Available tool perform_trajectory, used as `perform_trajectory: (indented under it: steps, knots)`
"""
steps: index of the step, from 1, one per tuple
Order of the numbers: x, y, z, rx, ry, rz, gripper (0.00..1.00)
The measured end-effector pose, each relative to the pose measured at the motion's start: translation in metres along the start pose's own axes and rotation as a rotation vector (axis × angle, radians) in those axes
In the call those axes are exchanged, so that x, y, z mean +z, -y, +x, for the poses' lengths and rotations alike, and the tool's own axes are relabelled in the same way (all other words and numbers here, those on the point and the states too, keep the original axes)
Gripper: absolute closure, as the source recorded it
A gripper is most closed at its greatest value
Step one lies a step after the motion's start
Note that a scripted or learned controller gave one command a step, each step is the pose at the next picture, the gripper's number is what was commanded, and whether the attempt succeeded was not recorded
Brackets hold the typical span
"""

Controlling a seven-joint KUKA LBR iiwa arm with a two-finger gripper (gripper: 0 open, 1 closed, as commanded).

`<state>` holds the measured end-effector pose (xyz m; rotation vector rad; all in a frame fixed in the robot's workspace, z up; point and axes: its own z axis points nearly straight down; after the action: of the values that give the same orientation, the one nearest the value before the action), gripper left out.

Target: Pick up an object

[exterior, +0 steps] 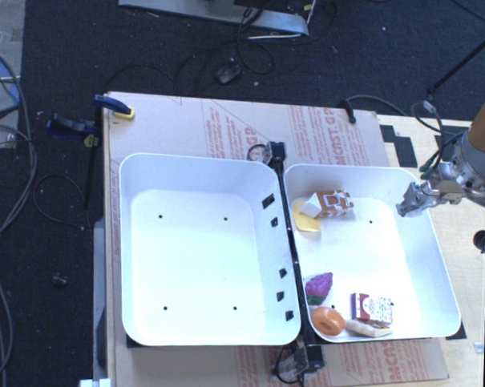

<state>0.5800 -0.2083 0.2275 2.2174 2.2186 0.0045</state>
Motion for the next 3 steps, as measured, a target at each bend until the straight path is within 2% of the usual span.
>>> perform_trajectory:
  steps: [1,2,3]
  knots:
    - [-0.046,0.007,0.002,0.0,-0.001,0.002,1.0]
    - [-0.037,0.027,0.051,-0.003,-0.002,0.006,1.0]
    - [-0.038,0.034,0.11,-0.005,-0.003,0.005,1.0]
